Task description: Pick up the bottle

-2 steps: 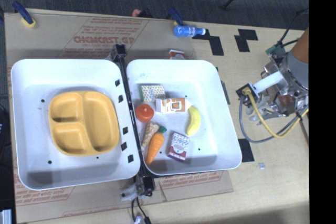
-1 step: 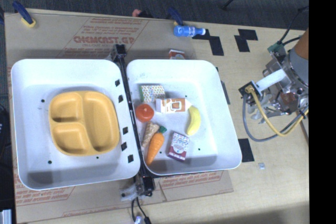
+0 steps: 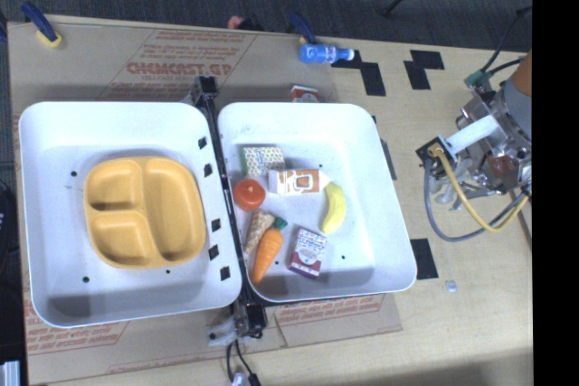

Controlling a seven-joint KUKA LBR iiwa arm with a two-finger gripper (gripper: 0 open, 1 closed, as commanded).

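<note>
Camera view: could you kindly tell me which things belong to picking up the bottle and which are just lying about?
For the job: blue bottle, lying on the bench beyond the right bin.
Lying about: yellow plate in the left bin; tomato, banana, carrot, carton in the right bin.

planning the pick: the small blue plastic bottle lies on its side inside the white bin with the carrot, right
Not inside. The camera view shows the small blue plastic bottle lying on its side on the bench, beyond the far rim of the white bin with the orange carrot.
</note>
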